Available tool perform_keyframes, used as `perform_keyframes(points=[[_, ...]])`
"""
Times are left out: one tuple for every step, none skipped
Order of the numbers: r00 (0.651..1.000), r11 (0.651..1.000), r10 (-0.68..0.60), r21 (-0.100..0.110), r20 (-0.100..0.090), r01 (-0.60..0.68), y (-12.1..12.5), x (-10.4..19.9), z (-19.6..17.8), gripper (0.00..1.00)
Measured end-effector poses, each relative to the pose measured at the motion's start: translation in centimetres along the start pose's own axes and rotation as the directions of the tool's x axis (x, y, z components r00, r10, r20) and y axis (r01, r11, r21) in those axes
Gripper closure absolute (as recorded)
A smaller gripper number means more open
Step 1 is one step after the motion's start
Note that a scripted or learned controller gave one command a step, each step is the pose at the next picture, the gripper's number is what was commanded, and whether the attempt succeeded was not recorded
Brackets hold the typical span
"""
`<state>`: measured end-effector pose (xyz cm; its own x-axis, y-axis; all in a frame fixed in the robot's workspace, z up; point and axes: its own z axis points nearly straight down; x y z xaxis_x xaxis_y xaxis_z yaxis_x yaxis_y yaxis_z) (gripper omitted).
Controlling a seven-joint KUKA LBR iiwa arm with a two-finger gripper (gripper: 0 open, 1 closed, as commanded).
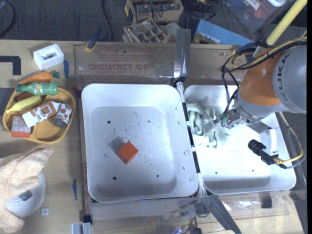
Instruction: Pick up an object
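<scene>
two white bins [97,101] sit mid-frame; an orange block [128,152] lies in the left bin, while the gripper [222,122] hangs over pale crumpled objects [201,121] at right.

This is a robotics lab or workshop. A wooden bench [44,52] carries 2 shallow white bins [92,130] set side by side, with a grey and orange industrial arm [273,82] trailing black and yellow cables [243,57]. Behind the bench, on grey carpet [53,9], stand crates of parts [146,30]. A yellow bowl [48,133] holds toy food for testing.
</scene>
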<state>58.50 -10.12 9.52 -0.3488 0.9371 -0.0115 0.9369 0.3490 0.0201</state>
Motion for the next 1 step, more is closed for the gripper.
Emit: perform_keyframes(points=[[1.000, 1.000, 0.004, -0.005, 0.000, -0.004, 0.08, -0.16, -1.12, 1.00]])
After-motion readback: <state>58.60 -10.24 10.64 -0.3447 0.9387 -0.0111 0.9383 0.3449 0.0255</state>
